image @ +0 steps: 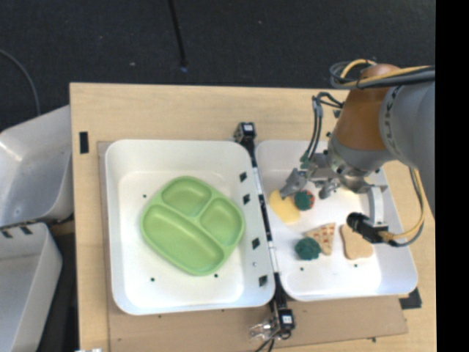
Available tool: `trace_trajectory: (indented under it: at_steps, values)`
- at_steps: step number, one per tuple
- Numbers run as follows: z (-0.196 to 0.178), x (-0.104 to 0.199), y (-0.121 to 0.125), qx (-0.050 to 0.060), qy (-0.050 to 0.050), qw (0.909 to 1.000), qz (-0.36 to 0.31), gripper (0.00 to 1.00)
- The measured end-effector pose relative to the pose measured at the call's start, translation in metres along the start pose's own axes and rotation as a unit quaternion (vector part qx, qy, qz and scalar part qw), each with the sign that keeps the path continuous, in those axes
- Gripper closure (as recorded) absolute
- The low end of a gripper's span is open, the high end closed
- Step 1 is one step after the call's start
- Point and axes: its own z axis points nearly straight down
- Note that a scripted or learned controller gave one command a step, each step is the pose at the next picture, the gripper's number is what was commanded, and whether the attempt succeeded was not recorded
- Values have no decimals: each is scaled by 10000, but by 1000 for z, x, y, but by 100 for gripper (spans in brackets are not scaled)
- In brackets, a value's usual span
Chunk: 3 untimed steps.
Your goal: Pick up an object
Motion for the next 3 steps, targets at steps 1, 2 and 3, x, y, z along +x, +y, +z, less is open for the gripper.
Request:
trace_trajectory:
  at_steps: [1, 2, 3]
  values:
    - [49, -1, 0, 4, 2, 10000, 1, 0]
    - [35, -2, 1, -24, 3, 10000, 28, 100]
    - [-9, -7, -2, -34, 0, 10000, 7, 100]
